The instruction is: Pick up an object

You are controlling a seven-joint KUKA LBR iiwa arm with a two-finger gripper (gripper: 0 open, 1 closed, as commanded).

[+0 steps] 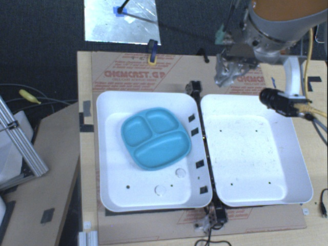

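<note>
The grey metal two-finger gripper [229, 75] hung above the far edge of the bench, beyond the back rim of the right-hand shallow white plastic bin [287, 188], under the arm's wide orange band [287, 1]. It was blurred and seen from above, so whether it was spread or closed could not be told; nothing was visible in its grasp, and it touched neither bin.

The left-hand shallow white plastic bin [110, 188] held a light blue plastic divided plate [155, 137] with three compartments, lying flat and turned at a slant, near the middle of the bin and somewhat toward its far side. The plate sat well apart from the gripper.

The right-hand bin showed its bare white floor with a few small dark dots.
</note>
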